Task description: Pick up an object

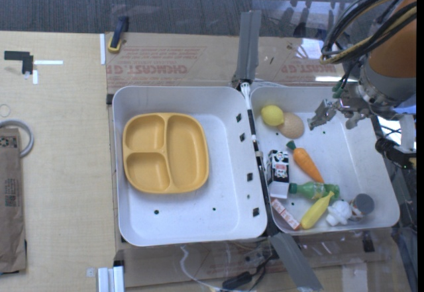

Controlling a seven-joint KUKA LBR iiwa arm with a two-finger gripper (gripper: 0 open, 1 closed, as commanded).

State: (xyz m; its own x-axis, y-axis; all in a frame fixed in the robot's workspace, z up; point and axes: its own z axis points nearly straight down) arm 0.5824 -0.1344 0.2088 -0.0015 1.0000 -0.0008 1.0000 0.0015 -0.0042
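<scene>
Gripper (pixel 337 112) above right bin (pixel 371 151), lemon (pixel 271 115), carrot (pixel 307 163) inside

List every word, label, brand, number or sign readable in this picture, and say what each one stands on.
Red print on the cardboard sheet behind the left bin: it appears mirrored and upside down, and is too blurred to quote.
Black and white milk carton in the right bin: dark markings, too small to read.
Brown paper bag at the left edge: small dark print, too small to read.
Nothing else bears readable text.
</scene>
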